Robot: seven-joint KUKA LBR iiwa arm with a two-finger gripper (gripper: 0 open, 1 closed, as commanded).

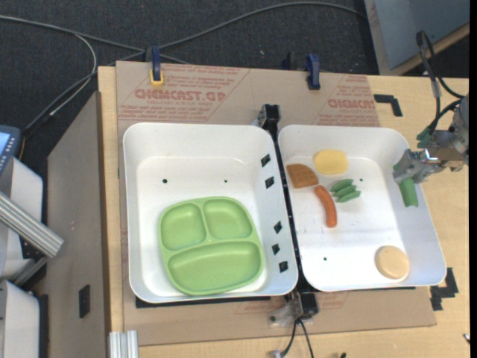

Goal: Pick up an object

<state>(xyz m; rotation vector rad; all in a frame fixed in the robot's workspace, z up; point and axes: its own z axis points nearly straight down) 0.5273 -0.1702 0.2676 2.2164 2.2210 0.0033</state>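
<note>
Green stick (408, 193): hangs upright between the gripper's (409, 176) fingers at the right bin's (373, 142) 3 o'clock wall, clamped at its top.
Right bin centre: yellow piece (331, 162), brown slice (302, 175), orange sausage (326, 205), green pods (345, 190).
5 o'clock corner: tan round (392, 262).
Left bin (141, 200): green divided plate (212, 242) at 6 o'clock.

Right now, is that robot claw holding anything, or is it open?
Gripper: closed on a small green stick-shaped piece, which hangs from its fingers above the right bin's right wall.
</note>
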